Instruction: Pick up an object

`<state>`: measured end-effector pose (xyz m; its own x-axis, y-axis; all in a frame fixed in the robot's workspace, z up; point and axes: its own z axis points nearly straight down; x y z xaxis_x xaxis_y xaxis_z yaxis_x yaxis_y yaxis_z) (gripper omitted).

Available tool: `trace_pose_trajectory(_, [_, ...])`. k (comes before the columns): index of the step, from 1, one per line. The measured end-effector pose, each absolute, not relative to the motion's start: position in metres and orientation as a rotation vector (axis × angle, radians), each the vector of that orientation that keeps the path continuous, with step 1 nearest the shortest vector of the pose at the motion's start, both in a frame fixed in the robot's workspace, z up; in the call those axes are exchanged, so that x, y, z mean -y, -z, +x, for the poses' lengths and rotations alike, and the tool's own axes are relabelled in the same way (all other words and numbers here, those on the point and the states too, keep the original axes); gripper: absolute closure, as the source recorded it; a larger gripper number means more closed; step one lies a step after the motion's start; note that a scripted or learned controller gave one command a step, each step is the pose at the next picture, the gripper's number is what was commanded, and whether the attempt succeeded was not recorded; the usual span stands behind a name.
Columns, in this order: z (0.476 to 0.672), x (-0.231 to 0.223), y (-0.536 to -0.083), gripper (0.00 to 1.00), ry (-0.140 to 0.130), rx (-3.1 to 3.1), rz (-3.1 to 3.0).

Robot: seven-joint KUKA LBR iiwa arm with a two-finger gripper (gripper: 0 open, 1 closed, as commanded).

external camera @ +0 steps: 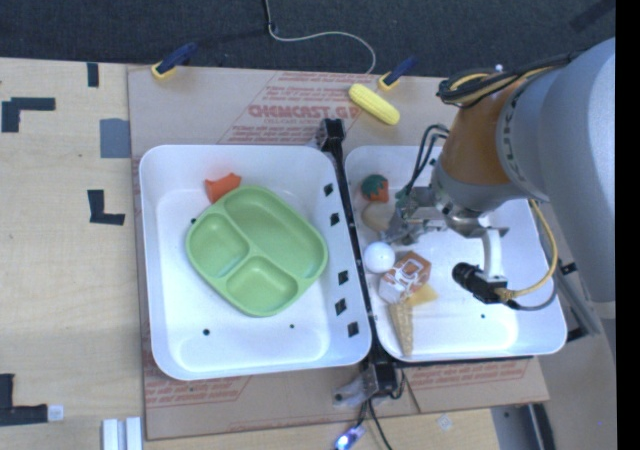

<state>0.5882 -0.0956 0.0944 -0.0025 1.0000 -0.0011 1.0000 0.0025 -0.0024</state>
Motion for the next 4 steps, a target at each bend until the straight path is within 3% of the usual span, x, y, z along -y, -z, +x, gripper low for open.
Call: trace_pose_trajectory(4, [0.587,0.094,-0.131,1.0,-0.011,2.222,-2.211])
